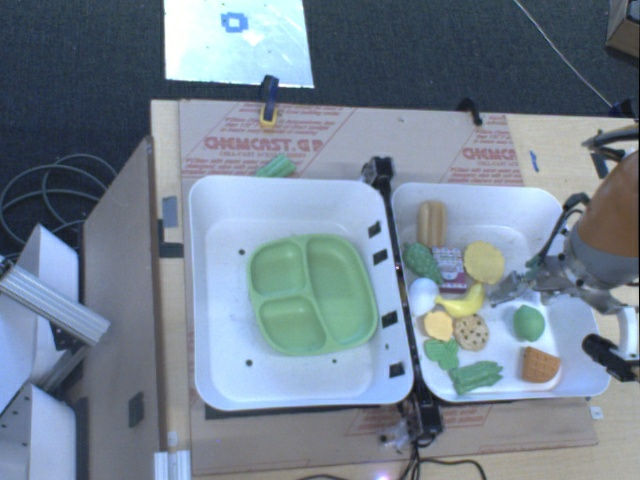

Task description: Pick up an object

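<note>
Dark carpet surrounds a bench holding 2 white bins. Toy foods crowd the right bin (pixel 540 203): a green ball (pixel 529 321) lies just right of the banana (pixel 463 302), with a cookie (pixel 471 333) below and a yellow disc (pixel 484 262) above. Gripper (pixel 512 284) hovers beside the ball, fingers unclear. Left bin (pixel 215 208) holds a green tray (pixel 312 294)

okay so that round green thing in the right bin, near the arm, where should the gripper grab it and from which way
Take the round green piece across its middle, coming straight down from above. It looks compact and rounded, with bare bin floor around most of it; the orange wedge lies just below, so set the fingers left-right.
</note>
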`<state>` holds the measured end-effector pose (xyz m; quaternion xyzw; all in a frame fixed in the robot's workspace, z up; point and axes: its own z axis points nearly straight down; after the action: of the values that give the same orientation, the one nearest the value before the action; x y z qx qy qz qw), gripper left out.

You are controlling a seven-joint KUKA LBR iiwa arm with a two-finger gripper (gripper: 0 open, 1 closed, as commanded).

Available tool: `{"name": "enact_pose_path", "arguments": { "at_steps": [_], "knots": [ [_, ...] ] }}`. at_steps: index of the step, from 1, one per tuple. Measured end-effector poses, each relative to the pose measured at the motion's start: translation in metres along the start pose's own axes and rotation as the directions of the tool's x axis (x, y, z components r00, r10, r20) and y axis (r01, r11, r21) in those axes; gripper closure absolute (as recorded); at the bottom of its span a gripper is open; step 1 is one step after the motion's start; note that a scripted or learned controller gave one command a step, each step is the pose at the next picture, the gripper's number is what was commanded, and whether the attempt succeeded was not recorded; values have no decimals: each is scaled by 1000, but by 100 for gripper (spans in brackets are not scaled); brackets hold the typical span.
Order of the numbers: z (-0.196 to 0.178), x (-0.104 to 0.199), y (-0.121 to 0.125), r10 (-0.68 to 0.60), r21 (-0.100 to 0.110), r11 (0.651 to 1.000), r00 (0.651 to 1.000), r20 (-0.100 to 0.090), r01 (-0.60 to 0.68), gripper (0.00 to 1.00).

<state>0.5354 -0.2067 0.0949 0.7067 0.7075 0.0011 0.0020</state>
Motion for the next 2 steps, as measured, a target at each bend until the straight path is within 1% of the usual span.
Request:
{"name": "enact_pose_path", "arguments": {
  "at_steps": [1,2],
  "knots": [
    [11,0,-34,2,7,1000,1000,-2,-2,0],
    [-2,-1,-30,1,-3,1000,1000,1,-1,100]
  ]
}}
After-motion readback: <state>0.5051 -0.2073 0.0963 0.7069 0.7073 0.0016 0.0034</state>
